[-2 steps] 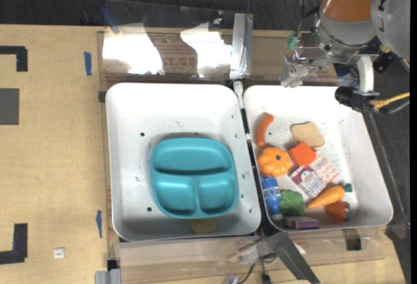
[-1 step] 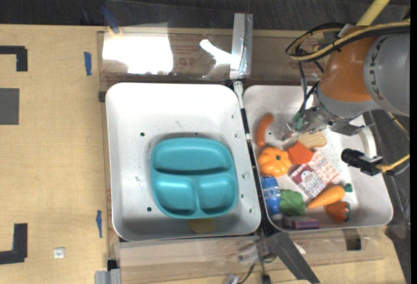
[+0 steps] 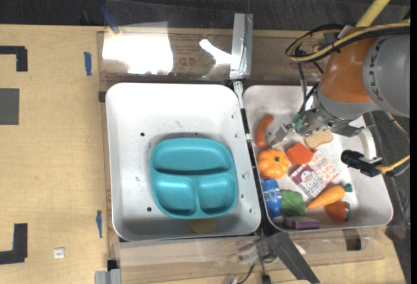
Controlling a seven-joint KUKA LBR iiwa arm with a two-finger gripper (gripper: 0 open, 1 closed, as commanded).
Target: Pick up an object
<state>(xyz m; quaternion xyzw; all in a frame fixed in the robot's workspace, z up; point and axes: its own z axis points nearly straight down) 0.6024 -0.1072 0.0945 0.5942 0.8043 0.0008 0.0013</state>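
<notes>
Camera view: left bin point(image 3: 124, 146) holds a teal divided tray point(image 3: 193, 176). Right bin point(image 3: 378, 208) holds piled toy food, where the gripper point(image 3: 301, 125) hangs near a beige cracker point(image 3: 318, 139) and small pumpkin point(image 3: 273, 163); finger state unclear.

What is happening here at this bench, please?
A grey robot arm with an orange band reaches in from the right, and its gripper is low over the right bin. That bin holds a pile of toy food: a small pumpkin, a carrot, a red packet and other pieces. The left bin holds a teal divided tray. I cannot see anything between the fingers, so no object looks picked up yet.
</notes>
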